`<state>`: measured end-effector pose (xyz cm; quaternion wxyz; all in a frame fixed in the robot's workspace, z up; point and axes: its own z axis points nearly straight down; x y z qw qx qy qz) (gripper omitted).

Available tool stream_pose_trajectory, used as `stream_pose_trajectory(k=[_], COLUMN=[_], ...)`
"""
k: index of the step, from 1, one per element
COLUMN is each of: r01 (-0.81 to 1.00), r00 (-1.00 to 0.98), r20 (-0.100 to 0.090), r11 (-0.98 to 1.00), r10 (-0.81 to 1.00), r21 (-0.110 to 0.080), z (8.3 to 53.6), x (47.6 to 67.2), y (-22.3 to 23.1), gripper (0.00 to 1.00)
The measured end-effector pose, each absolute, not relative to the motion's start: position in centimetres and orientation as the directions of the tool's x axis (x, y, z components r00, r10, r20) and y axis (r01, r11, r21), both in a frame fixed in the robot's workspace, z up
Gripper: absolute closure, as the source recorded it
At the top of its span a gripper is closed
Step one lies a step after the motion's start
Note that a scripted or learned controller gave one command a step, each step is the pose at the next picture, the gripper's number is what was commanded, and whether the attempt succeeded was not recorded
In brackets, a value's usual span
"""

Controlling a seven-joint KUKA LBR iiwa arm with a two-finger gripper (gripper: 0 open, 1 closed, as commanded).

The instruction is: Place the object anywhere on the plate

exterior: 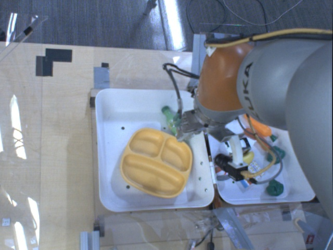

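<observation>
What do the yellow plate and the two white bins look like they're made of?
Plate: probably moulded plastic, matte yellow, with soft rounded dividers between three compartments. Left bin and right bin: likely thin glossy plastic, judging by rounded corners and light glare, though coated metal cannot be ruled out.

The plate point(156, 163) lay in the left bin point(112, 139). Behind its far right edge sat a small object point(169, 114). Several toys point(255, 160) crowded the right bin point(299, 184).

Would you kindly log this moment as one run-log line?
arm: over bins' divide | gripper: beside green object, grasp unclear | plate: yellow, left bin, bare | right bin: assorted items
</observation>
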<state>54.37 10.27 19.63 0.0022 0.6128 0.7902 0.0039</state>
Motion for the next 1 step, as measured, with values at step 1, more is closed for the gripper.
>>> stream_pose_trajectory(k=[1], r01=[0.969], r00=[-0.249], r20=[0.001], r11=[0.249], r10=[0.969], r21=[0.009], z=[19.64], x=[54.37], y=[10.26], gripper=[0.00])
